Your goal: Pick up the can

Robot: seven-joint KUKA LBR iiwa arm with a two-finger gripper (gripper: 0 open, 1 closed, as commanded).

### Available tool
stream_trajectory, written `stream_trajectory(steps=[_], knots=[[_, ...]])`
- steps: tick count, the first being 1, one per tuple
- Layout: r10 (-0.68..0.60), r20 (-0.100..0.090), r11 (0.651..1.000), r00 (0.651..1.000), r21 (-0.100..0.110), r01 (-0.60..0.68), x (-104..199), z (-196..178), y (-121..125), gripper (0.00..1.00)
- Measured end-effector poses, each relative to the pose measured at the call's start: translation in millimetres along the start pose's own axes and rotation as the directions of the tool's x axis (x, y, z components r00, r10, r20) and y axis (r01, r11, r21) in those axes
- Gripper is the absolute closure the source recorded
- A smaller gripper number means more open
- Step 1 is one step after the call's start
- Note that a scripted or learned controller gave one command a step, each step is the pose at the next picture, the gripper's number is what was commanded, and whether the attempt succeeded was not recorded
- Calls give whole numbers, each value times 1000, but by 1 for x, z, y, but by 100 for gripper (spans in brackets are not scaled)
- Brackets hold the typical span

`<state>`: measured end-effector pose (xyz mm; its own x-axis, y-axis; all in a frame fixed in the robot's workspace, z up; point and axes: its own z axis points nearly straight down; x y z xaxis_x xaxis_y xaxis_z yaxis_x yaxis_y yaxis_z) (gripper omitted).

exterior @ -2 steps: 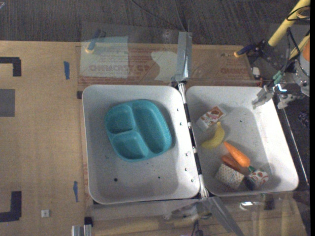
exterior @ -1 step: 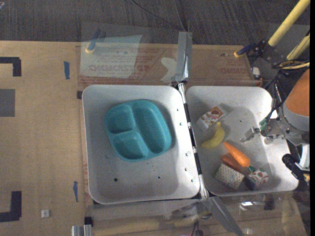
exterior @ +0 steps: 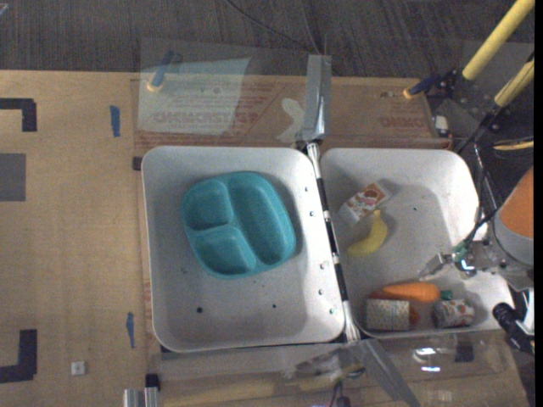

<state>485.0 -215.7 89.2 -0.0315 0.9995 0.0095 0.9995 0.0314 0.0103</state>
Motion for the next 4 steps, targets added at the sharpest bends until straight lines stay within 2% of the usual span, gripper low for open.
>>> stream_trajectory(steps=[1,2,3,4], knots=[[118,10,993,993,2,-118,8,2,66,0],[324,12,946,946,3,-324,12,4,130,0],[319,15,948,948,-2,-319,13,-9,132,100],[271,13,963,963,2,-271,30,-136,140,100]])
